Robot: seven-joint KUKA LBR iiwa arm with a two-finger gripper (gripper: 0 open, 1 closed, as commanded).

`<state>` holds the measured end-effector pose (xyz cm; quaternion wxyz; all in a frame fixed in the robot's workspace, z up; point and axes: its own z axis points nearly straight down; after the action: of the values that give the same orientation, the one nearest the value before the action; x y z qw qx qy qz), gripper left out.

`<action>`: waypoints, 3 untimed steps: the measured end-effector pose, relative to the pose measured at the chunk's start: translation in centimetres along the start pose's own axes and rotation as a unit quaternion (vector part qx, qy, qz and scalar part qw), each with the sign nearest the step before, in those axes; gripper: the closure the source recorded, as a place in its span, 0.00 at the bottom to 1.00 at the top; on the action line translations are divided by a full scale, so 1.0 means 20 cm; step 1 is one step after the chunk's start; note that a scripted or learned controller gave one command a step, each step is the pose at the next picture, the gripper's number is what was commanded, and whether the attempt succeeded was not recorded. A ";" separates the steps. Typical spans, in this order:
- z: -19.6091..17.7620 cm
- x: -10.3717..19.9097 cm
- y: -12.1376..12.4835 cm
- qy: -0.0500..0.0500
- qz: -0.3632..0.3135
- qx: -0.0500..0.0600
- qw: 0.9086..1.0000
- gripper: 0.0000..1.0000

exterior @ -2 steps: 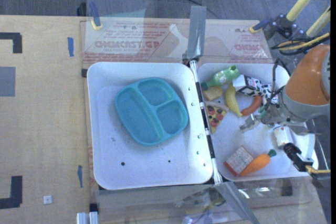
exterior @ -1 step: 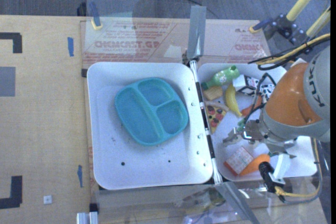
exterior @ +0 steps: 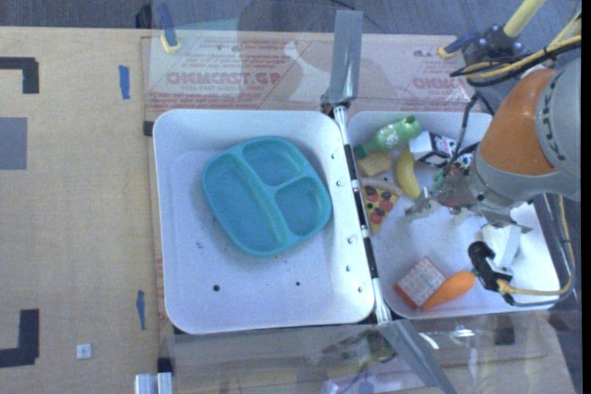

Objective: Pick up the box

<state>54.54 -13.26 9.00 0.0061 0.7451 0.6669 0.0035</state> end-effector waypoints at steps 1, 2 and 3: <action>0.01 -0.09 0.49 0.006 -0.024 0.025 0.999 0.00; 0.02 0.02 0.55 -0.007 -0.026 0.018 0.999 0.00; 0.01 0.07 0.42 0.000 -0.008 0.004 1.000 0.00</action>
<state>63.10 -12.79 8.91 0.0034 0.7394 0.6733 0.0008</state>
